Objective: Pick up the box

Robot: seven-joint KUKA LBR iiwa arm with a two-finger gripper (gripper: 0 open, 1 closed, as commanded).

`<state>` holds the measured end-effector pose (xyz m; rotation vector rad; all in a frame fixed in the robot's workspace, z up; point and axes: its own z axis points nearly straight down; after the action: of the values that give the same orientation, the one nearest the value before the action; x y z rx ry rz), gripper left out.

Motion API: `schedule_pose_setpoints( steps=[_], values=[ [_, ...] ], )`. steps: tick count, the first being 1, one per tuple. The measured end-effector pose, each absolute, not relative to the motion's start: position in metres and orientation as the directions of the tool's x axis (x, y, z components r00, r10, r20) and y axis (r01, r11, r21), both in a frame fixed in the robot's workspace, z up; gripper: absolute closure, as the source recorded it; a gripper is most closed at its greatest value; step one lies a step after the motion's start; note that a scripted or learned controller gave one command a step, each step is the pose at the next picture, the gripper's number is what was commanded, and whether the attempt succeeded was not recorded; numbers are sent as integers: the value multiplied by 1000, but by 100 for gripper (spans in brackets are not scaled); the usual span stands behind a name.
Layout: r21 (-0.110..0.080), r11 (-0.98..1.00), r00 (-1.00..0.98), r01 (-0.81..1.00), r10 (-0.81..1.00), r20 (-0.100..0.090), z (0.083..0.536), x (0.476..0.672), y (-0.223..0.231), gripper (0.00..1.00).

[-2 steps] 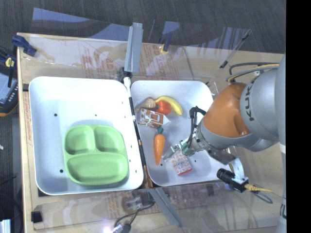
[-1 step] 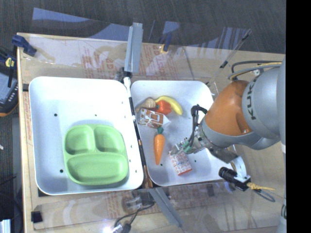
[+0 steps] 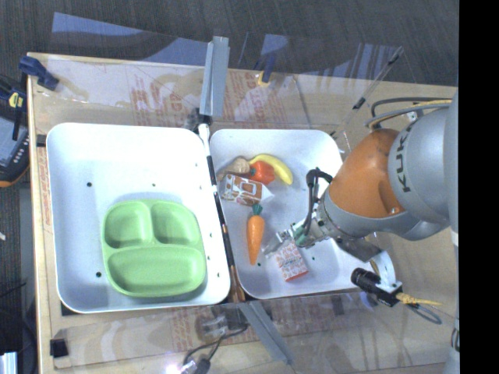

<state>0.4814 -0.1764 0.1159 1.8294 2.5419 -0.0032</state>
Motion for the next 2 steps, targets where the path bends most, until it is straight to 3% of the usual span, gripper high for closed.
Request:
schedule_pose_setpoints(
  steps=[1, 2],
  values=[
    [-5, 282, -282, 959, 959, 3, 91, 476, -201, 0],
    [-7, 286, -286, 958, 958, 4, 100, 476, -201, 100]
  ],
)
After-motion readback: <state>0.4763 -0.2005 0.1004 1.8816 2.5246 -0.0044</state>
